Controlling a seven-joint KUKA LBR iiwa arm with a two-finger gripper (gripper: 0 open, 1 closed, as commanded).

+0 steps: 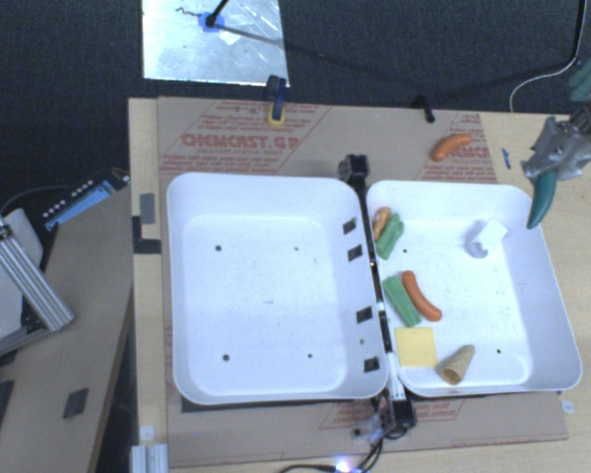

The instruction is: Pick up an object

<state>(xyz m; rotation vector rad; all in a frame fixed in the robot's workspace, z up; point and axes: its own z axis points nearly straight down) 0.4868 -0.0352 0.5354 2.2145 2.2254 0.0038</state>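
The right bin (547,294) holds several small items. A white and pale blue piece (487,236) lies near its far right corner. An orange and a green piece (385,231) lie together by the divider. A green bar and an orange sausage (414,298) sit mid-bin, with a yellow square (416,346) and a tan cone (457,364) near the front. My gripper (536,210) hangs above the bin's far right rim, teal tip pointing down, right of the white piece. Nothing shows in its grasp.
The left bin (266,284) sits beside the right one, with black clips along the divider (374,284). Another orange sausage (451,147) lies on the cardboard behind the right bin. A blue and yellow clamp (275,101) stands at the back edge.
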